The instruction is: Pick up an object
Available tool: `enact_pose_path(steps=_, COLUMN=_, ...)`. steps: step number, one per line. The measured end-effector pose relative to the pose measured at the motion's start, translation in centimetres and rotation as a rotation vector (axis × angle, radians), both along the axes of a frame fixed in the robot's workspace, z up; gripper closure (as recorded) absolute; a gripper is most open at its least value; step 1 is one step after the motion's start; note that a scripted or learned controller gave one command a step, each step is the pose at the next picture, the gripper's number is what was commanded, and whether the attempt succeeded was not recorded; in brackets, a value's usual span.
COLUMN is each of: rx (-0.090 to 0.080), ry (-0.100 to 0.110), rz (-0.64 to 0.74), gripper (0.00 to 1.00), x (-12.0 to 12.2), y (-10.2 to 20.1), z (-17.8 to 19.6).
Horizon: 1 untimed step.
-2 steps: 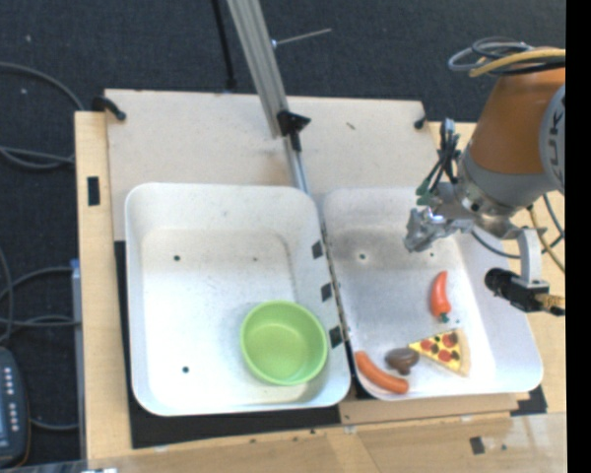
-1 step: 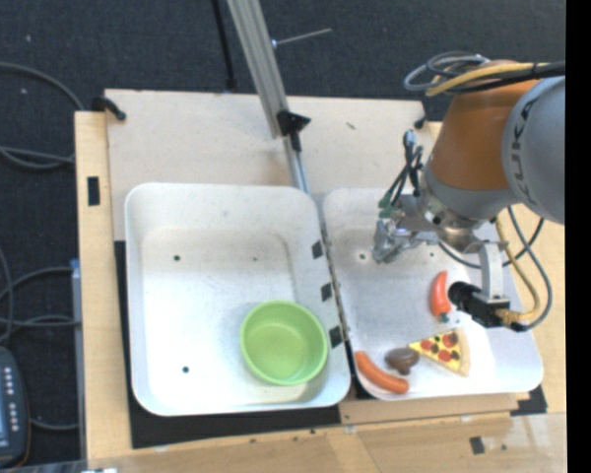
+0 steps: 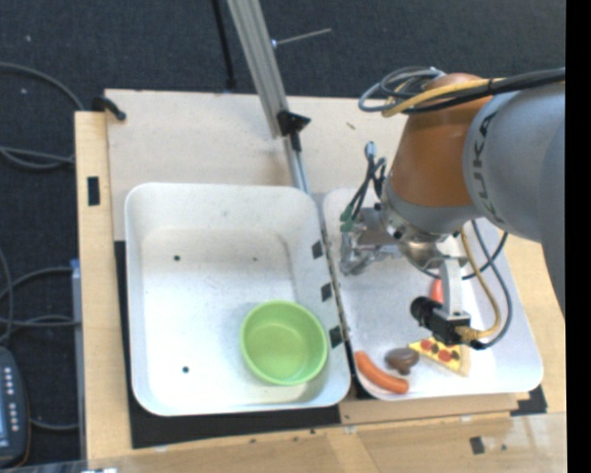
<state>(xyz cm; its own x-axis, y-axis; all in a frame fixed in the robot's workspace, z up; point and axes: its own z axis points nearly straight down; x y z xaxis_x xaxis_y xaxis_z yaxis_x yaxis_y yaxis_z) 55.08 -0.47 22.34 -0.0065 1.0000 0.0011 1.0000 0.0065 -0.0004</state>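
- One green bowl, upright, in the near right corner of the left bin.
- Two white bins, side by side and touching; the right bin holds three small items along its near edge.
- One orange sausage, one brown lump just beside it, one yellow wedge with red dots.
- One gripper, low over the right bin's left side, apart from those items; cannot tell how its fingers stand.
- One tan bench on dark carpet; cables lie at left.
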Motion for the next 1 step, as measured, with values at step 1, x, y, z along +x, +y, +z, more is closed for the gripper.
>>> enact_pose_path(steps=1, rx=0.002, ry=-0.002, rz=0.003, gripper=1.0, x=-0.3, y=6.02, z=1.16)
